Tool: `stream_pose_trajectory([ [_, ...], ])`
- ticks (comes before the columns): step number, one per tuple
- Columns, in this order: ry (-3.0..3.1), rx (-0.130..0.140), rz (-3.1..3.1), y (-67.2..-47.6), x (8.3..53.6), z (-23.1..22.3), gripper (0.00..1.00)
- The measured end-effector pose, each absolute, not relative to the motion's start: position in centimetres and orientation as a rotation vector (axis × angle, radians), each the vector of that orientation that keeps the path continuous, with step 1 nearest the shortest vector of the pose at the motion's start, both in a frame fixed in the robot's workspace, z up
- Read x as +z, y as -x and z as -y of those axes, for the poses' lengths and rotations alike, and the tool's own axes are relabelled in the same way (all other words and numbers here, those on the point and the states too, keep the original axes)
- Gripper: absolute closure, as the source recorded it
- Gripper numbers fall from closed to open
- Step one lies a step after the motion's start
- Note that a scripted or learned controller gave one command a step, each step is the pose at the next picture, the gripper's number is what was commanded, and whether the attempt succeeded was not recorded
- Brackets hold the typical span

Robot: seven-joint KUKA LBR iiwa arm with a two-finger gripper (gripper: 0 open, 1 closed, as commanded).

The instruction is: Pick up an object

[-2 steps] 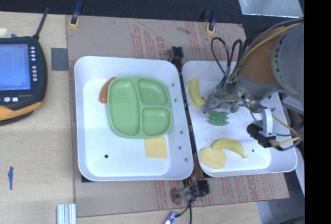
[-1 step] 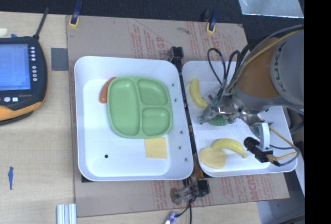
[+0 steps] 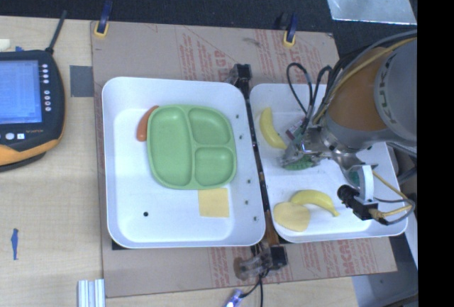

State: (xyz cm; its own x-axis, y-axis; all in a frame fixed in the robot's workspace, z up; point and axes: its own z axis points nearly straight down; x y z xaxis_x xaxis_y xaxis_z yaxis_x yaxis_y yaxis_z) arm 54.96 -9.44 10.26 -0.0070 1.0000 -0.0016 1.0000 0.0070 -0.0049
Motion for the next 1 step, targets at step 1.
stream_pose_trajectory([
  [1, 2.215, 0.002, 2.224, -57.86, 19.21, 3.41, 1.00],
])
